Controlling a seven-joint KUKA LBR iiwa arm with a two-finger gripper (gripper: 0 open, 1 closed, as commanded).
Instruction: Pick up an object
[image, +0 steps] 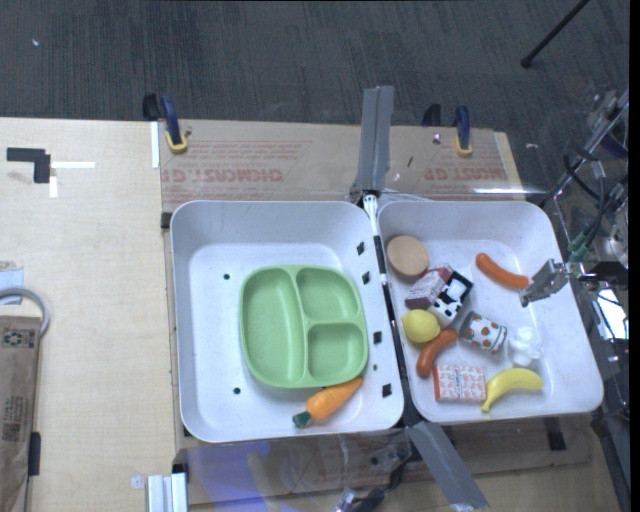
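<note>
A toy sausage (501, 271) is seen lying near the right bin's (566, 398) far wall, just beside the gripper (545, 283), which is poised at the rim; whether its fingers are spread cannot be told.

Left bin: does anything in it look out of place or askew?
One thing: the toy carrot lies outside the green divided plate, slanted against its lower edge on the left bin floor. The other toy foods all sit in the right bin.
</note>
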